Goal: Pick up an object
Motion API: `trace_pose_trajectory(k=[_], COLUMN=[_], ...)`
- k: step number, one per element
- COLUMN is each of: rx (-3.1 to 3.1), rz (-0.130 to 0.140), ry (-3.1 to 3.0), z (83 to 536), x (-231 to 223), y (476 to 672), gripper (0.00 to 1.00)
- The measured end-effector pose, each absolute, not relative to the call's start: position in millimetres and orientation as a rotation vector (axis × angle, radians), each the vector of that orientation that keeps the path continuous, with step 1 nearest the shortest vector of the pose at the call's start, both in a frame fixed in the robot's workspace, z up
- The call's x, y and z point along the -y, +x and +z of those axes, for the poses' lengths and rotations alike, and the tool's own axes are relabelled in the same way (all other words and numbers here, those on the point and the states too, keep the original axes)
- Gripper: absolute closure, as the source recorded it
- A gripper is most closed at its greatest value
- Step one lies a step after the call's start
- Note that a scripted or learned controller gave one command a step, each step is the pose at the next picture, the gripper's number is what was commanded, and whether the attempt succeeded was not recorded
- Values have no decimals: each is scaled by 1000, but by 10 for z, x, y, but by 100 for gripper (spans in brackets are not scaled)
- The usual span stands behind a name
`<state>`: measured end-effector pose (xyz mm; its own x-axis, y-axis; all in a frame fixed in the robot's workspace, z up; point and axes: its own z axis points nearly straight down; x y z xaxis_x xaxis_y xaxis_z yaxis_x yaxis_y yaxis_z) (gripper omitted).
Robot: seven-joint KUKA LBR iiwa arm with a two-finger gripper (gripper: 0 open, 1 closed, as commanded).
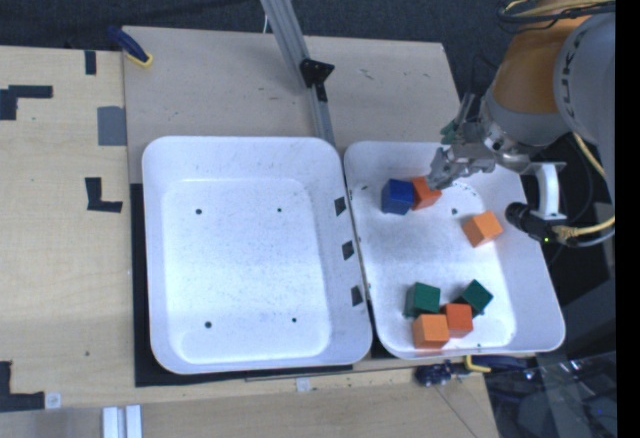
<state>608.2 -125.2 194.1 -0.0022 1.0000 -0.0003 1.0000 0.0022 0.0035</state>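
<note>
Approach is the step in hand: my gripper (447, 169) hangs low over the upper part of the right bin (530, 256), right of centre in the frame, its tip just beside a small orange-red block (427, 193) that touches a blue cube (397, 196) on its left. Whether that tip is spread or closed I cannot tell from this slant, and nothing shows as held. I judge the orange-red block the likeliest target, since it lies nearest. Closing on it cleanly would call for straddling it without catching the blue neighbour. Elsewhere, an orange cube (483, 227) sits alone to the lower right, and a cluster of two green and two orange blocks (444, 311) lies near the bin's lower edge. The left bin (240, 251) lies alongside.
</note>
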Motion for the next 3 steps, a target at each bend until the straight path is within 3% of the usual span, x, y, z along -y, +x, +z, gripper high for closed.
trace_pose_trajectory(k=[1,3], rx=[-2222,-2230], rz=[4,-2], ry=[2216,2216], z=[2379,2242], x=[1247,255], y=[6094,6292], gripper=[100,100])
